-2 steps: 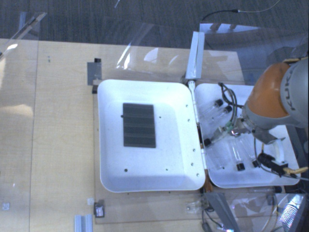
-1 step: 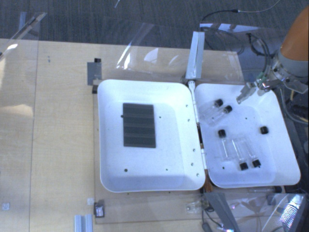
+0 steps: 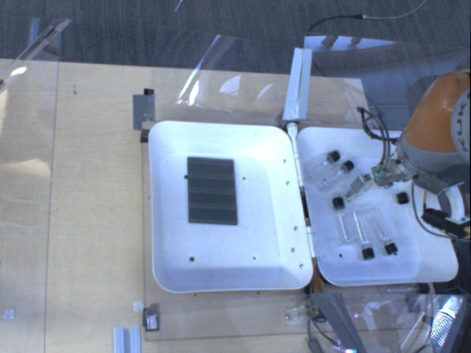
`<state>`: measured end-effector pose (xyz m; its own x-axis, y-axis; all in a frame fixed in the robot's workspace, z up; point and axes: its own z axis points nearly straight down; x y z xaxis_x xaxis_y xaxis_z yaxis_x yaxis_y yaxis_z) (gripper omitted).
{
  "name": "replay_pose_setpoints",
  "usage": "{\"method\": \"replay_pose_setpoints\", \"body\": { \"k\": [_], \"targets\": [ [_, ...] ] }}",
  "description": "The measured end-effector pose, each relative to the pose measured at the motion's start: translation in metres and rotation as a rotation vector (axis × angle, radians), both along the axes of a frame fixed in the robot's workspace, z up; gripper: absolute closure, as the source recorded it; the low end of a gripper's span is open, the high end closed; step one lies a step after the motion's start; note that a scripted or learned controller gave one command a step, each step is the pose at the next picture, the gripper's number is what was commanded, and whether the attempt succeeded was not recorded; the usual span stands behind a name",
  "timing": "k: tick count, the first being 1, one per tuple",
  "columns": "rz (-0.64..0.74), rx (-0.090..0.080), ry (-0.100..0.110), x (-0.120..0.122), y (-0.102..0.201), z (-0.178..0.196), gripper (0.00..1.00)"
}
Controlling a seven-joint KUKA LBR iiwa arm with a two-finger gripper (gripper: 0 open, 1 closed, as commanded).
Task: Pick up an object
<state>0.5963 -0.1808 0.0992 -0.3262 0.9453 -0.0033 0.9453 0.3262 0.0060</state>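
Clear vials with black caps lie scattered in the right bin: two at about 11 o'clock of the bin's middle, one cap at 9, one at 3, and several lying flat toward 6. Any of them would do as the thing to pick. The gripper hangs low near the bin's middle, reaching in from the arm at 3 o'clock. Its tip is just beside the 9 o'clock cap, and whether it touches is unclear. Can't tell if it is spread or closed, and nothing visibly sits in it, so count nothing as held. Likely step: closing in on that vial. To do it well, centre over the vial body, not the cap, and line the grip across the short axis. Go down fully before closing, since clear round plastic may roll or slip. Lift straight up, and keep clear of the 11 o'clock pair. The left bin holds a dark ribbed block, well apart.
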Motion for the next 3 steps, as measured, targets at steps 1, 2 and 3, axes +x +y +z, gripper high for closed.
{"method": "replay_pose_setpoints", "body": {
  "k": [1,2,3],
  "targets": [
    [0.05,-0.005,-0.012,-0.069,-0.02,-0.007,0.0],
    [0.077,-0.004,-0.017,-0.1,0.044,-0.006,0.0],
    [0.079,-0.01,-0.032,-0.096,0.042,0.007,1.0]
  ]
}}
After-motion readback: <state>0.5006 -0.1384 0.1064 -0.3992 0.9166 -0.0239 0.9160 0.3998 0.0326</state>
